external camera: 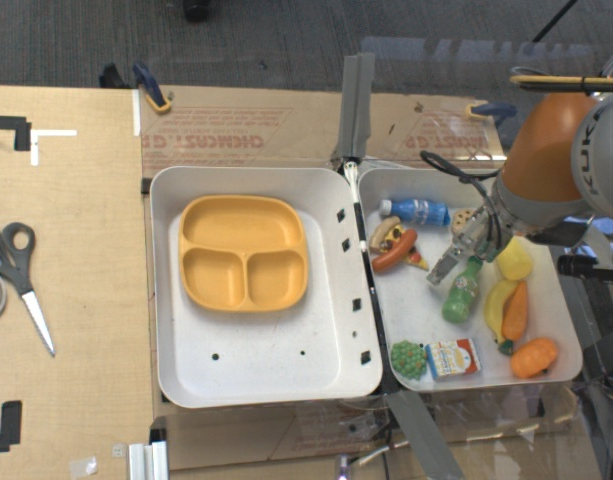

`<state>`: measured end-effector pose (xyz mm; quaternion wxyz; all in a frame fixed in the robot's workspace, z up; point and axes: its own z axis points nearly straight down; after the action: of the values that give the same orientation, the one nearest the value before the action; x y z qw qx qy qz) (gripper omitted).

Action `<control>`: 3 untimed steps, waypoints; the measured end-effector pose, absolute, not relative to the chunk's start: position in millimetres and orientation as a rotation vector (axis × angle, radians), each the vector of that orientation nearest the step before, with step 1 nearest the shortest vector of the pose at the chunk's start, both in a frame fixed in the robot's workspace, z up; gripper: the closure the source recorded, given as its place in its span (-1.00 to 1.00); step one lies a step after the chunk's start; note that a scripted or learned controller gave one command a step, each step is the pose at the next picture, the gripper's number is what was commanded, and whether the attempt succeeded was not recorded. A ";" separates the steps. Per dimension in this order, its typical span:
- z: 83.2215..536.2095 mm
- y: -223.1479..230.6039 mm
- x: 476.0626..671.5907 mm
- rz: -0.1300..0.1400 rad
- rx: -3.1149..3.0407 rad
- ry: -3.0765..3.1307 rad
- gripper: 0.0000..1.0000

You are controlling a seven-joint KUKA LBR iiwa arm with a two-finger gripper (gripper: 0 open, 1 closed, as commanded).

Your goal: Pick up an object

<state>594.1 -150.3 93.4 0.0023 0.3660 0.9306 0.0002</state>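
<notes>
One metal hand (456, 258), fingers apart, over smooth green plastic bottle (462, 293) in right bin (566, 313).

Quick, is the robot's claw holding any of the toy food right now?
Gripper: low in the right bin, just above the green bottle. Whether it is open, shut or holding anything cannot be told.

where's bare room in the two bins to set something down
The left bin has a wide bare strip of floor below the yellow divided plate and a narrower one to its right. The right bin is crowded; one small bare patch lies between the hot dog, green bottle and green toy. The gripper hangs over that patch's top edge.
</notes>
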 end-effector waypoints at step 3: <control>93.6 -187.2 591.4 0.008 1.438 2.791 -1.00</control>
<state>591.4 -187.2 93.6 0.0011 0.4579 0.8890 0.0024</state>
